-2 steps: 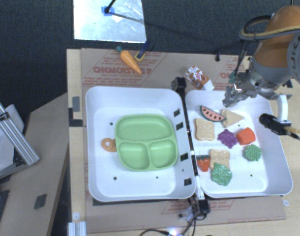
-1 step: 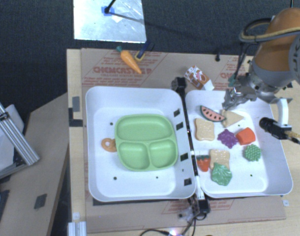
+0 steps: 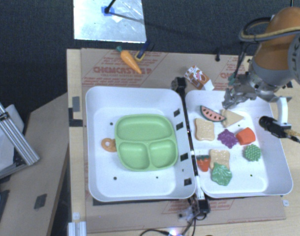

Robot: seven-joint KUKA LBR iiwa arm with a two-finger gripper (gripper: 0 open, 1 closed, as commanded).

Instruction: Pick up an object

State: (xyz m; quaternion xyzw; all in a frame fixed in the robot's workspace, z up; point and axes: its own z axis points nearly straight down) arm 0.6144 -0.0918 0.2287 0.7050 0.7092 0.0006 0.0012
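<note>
The gripper hung over the right bin's far edge, just above a tan wedge beside the watermelon slice; whether it was apart or together could not be told, its tips blurring into the wedge. The wedge's long axis ran toward the bin's near-left. Toys crowded the bin's middle; its near-right corner lay bare. The left bin carried a green tray.
</note>
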